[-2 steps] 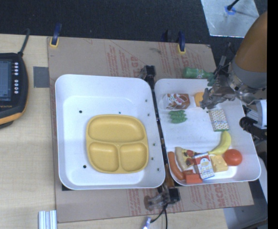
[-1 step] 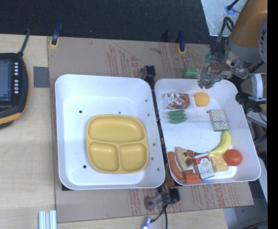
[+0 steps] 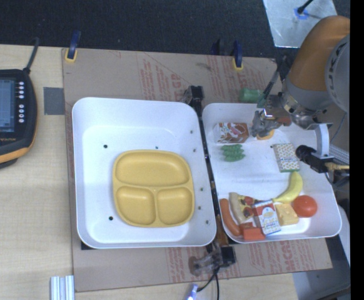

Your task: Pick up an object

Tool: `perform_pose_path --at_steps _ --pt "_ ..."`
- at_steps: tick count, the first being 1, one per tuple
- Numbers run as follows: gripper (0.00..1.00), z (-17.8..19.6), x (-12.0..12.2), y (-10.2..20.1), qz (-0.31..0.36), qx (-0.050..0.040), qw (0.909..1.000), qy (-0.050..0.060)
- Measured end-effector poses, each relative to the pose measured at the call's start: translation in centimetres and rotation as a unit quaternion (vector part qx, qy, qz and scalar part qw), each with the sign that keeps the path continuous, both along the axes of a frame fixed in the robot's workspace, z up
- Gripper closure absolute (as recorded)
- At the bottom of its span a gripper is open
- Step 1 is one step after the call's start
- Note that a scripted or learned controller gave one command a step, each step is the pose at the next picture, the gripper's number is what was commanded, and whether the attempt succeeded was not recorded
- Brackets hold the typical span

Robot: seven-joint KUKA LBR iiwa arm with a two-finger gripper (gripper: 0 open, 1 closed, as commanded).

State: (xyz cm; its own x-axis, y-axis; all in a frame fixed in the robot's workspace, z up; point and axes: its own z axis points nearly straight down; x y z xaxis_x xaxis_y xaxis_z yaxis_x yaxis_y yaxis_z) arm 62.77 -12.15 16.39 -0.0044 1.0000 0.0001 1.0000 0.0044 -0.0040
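Observation:
The right bin (image 3: pixel 319 232) holds several small items: a brown-and-white packet (image 3: pixel 231 131) at the back left, a green toy (image 3: pixel 233 152) just in front of it, a checkered card (image 3: pixel 286 157), a banana (image 3: pixel 290 187), a red tomato (image 3: pixel 305 205), and a heap of play food with a small carton (image 3: pixel 257 214) at the front. My gripper (image 3: pixel 264 125) hangs over the back of this bin, right of the packet. Nothing shows between its fingers.
The left bin (image 3: pixel 88 130) holds a yellow divided tray (image 3: pixel 152 187). A teach pendant (image 3: pixel 7 119) lies on the bench at far left. A green object (image 3: pixel 251 95) sits outside the bins behind the right one. Clamps grip the cardboard's edges.

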Motion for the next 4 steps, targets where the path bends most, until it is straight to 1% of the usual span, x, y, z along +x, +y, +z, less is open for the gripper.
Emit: perform_pose_path --at_steps 1,2,3,4 --pt "1.00 -2.3 -2.6 -2.2 0.000 -0.0003 1.0000 0.000" --pt "1.00 0.2 -3.2 -7.3 -0.001 0.0000 1.0000 -0.001" --pt "1.00 0.8 -6.4 -7.5 0.000 0.0000 1.0000 0.000" --pt "1.00 -3.6 -7.1 -4.9 0.000 -0.0001 1.0000 0.000"
